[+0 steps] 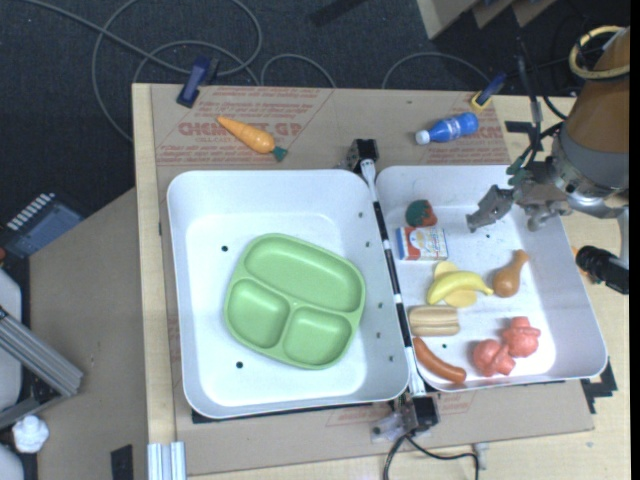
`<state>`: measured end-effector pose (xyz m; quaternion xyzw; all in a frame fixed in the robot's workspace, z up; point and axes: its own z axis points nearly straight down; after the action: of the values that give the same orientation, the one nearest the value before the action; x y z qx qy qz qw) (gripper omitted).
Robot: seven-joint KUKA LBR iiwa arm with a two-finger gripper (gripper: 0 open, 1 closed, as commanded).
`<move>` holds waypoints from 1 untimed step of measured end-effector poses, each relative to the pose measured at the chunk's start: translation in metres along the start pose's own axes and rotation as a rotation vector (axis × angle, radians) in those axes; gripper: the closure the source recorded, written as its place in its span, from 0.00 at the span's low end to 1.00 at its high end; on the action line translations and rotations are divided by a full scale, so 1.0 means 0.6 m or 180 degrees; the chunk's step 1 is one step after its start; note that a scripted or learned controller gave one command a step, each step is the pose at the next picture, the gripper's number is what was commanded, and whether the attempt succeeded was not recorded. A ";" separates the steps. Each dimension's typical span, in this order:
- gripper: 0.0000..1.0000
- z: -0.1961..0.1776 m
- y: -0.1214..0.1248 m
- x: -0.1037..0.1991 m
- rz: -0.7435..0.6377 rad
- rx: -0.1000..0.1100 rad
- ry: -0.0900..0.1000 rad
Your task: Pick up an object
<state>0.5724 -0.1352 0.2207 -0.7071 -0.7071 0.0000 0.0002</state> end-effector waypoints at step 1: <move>0.00 0.227 -0.013 0.059 -0.0002 -0.0002 0.0000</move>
<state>0.5646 -0.1000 0.0844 -0.7068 -0.7074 -0.0002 0.0000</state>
